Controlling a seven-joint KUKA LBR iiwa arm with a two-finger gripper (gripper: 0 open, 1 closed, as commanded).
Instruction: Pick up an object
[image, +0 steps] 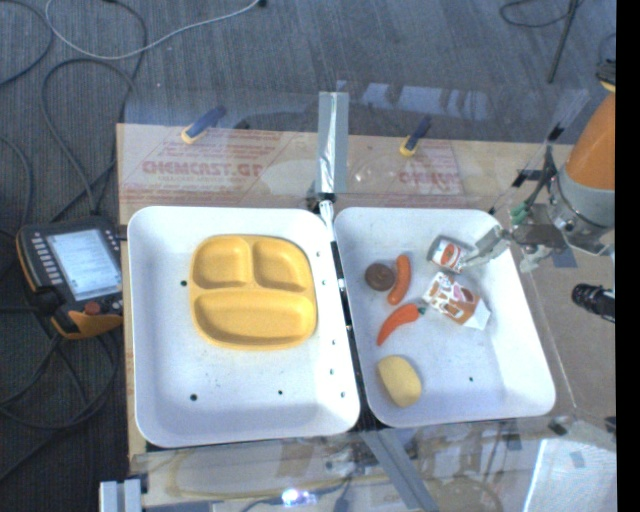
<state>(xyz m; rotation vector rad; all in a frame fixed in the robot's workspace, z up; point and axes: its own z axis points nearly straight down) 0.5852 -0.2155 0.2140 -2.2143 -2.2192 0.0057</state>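
The right bin (520, 385) holds several small items. A small red and white can (446, 252) lies near its back, with a flat printed packet (456, 301) just in front of it. Left of these lie a brown round piece (379, 276), an orange-red sausage-shaped piece (401, 278) and a toy carrot (399, 321). A yellow potato-like lump (399, 381) sits near the front. My gripper (484, 248) reaches in over the bin's right rim, its tip just right of the can. Nothing shows in its grasp.
The left bin (160, 400) holds a yellow divided tray (253, 290). A metal post (331, 150) stands behind the seam between the bins. A teach pendant (72, 268) lies on the floor at the left. The orange-banded arm (590, 170) fills the upper right.
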